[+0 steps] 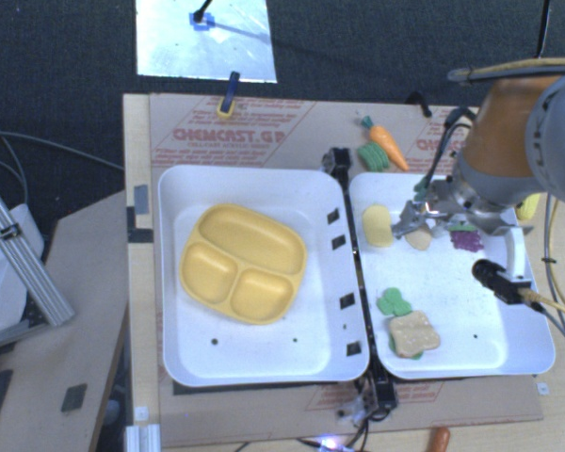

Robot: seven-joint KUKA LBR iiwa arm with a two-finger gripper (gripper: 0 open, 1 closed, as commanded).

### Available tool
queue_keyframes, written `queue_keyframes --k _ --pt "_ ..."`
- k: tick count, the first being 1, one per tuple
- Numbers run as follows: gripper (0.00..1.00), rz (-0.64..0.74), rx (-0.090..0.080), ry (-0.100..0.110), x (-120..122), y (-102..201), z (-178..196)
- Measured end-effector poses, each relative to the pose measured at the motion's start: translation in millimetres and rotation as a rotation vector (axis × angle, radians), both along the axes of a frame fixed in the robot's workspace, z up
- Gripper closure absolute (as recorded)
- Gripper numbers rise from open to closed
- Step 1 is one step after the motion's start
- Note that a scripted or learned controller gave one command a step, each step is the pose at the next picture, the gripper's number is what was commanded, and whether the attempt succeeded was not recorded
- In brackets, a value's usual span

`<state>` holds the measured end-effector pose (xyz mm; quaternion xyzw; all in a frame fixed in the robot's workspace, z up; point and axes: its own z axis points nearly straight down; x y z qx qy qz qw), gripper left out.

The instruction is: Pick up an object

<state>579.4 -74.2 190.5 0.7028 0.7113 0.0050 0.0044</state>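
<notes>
Pincer [412, 222] is seen low in the right bin [452, 351], betw. yellow block [378, 224] & tan piece [419, 239]; open/shut can't be told.

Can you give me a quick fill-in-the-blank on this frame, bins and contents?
1. The yellow divided tray lies in the ____ bin.
2. The toy carrot lies ____ the bins, on the cardboard.
3. The sandwich toy sits in the ____ bin.
4. The gripper hovers over the ____ bin.

Missing words: left; outside; right; right
</notes>
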Motion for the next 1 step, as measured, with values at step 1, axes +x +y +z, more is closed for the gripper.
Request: queue_keyframes --k 1 --pt "1.0 -0.003 0.001 0.01 -51.1 49.9 40.9"
